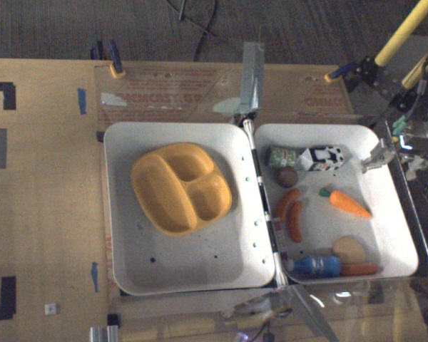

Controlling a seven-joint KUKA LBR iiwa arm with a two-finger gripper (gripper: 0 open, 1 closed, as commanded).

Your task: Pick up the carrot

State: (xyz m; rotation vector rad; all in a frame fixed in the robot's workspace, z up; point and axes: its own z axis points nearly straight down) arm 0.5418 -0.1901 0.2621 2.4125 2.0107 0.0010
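Note:
The orange carrot (349, 204) lies in the right white bin (396, 212), right of the bin's middle, with its green top pointing left and its tip pointing right and down. My gripper (379, 156) sits at the bin's upper right rim, above and to the right of the carrot and well apart from it. Nothing is seen in its grasp. The arm behind it is mostly cut off by the view's right side.
The right bin also holds a green can (281, 156), a cow-patterned carton (322, 158), a brown ball (287, 177), two sausages (291, 212), a tan slice (350, 249), a blue bottle (317, 266) and a reddish sausage (359, 268). The left bin (128, 262) holds a yellow divided plate (180, 187).

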